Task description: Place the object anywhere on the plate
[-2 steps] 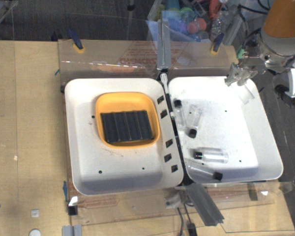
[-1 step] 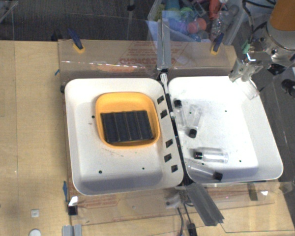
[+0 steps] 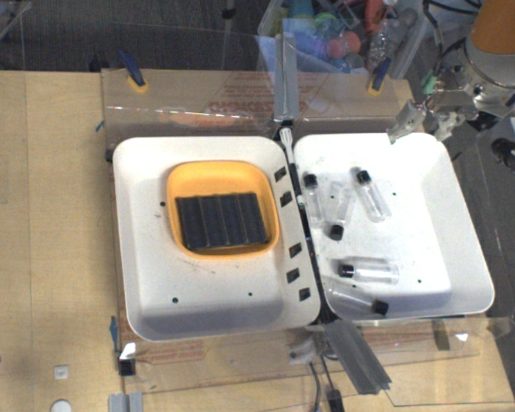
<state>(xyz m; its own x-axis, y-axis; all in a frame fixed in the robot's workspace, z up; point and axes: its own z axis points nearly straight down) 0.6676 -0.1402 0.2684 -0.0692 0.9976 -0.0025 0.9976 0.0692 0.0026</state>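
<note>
The metal claw (image 3: 412,120) hangs over the far rim of the right bin (image 3: 463,264); how its jaws stand I cannot tell. Below and left of it, on smooth white plastic, lie clear cylindrical vials (image 3: 369,194) with black caps, scattered apart. Further left, in the left bin (image 3: 137,256), sits a rounded-square orange plate (image 3: 182,178) bearing a dark ribbed slab (image 3: 221,220).

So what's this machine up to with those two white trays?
A robot arm reaches in from the right, its tool hovering over the far corner of the right bin. That bin holds several small clear vials with black caps. The left bin holds an orange plate with a dark ridged slab on it. Nothing is being carried; no vial is on the plate yet.
</note>
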